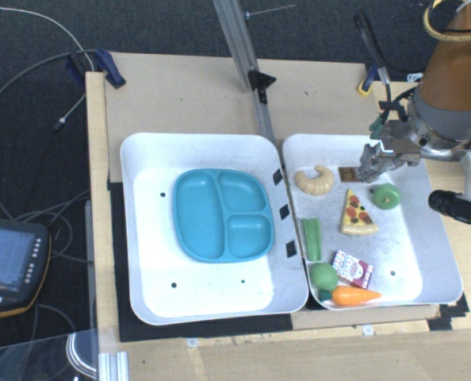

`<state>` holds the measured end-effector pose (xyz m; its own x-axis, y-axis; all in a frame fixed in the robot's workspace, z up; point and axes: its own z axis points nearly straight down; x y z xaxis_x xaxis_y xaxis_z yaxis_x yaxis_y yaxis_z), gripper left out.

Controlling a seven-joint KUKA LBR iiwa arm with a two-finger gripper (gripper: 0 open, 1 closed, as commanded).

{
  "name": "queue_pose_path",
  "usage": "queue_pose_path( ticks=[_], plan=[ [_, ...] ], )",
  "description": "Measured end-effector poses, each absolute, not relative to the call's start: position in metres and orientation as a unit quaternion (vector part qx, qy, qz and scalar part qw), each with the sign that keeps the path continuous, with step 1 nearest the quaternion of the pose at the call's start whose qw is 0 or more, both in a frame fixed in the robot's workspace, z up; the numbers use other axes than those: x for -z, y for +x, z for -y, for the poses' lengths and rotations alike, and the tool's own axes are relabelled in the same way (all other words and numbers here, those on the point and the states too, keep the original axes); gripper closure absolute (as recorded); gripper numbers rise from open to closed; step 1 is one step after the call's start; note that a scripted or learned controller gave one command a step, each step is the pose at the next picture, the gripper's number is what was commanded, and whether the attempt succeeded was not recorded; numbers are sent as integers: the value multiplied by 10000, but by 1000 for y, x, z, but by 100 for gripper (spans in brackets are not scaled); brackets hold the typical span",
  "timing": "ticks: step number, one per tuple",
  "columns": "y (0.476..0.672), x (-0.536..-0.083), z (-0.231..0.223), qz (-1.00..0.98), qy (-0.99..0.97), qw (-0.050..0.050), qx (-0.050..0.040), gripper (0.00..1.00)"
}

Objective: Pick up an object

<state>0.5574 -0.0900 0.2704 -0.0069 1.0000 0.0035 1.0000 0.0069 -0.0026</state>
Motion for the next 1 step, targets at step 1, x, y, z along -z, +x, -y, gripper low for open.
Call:
queue_pose_path(
  ticks=[1],
  plan=[
    [538, -254, 41, 7087, -7055, 26, -7, 100]
  ],
)
